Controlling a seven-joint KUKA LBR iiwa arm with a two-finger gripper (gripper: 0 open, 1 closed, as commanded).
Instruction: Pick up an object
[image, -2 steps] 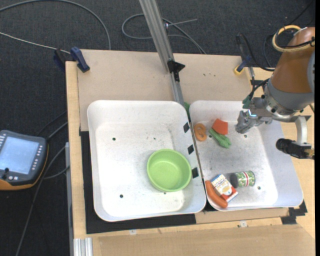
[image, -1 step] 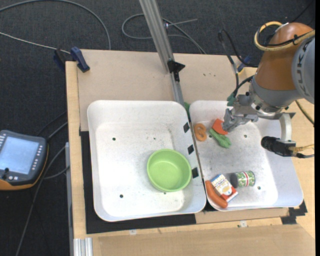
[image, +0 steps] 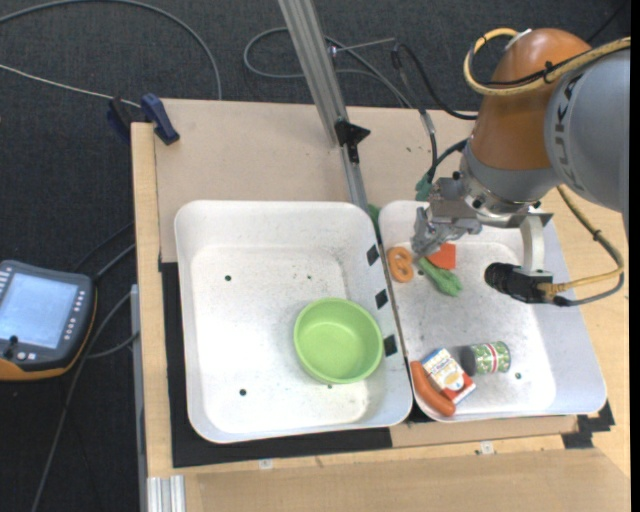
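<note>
My gripper (image: 430, 240) hangs low over the upper left part of the right bin (image: 570, 370). Directly under and beside it lie a red-orange block (image: 445, 256) and a long green piece (image: 442, 277); I cannot see whether it touches either. An orange ring-shaped piece (image: 401, 264) rests just to its left by the bin wall. Toward the bin's front are a small green can (image: 488, 357) on its side, a small colourful carton (image: 446, 368) and an orange sausage-shaped toy (image: 430, 393).
The left bin (image: 215, 300) holds a lime green bowl (image: 338, 341) near its front right corner. A metal pole (image: 325, 90) slants up from between the bins. A handheld control pad (image: 40, 315) lies off the bench at the left.
</note>
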